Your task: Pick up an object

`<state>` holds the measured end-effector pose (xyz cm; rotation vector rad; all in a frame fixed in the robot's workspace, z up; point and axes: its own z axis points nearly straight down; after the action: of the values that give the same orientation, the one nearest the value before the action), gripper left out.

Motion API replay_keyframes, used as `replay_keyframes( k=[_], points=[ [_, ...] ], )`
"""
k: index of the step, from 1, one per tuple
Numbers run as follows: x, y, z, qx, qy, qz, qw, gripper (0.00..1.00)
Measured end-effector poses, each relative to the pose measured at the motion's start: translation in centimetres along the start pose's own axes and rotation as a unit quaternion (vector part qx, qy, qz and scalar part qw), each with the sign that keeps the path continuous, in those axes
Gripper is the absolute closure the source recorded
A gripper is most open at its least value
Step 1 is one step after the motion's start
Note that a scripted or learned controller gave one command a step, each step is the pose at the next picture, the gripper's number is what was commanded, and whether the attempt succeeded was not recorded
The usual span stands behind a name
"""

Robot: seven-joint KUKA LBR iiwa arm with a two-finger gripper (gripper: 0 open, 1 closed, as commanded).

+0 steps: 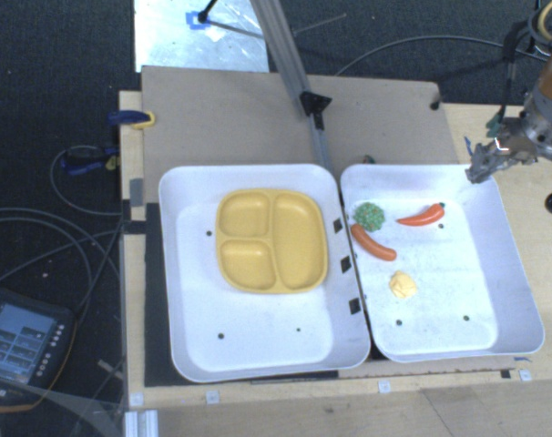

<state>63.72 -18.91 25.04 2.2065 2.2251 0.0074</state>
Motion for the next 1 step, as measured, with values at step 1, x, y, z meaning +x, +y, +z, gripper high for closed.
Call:
replay_keyframes(
  k=[1],
  points=[
    [5.76,-0.28,-0.6,0.003,0.002,-0.001,1.0,1.0]
  ],
)
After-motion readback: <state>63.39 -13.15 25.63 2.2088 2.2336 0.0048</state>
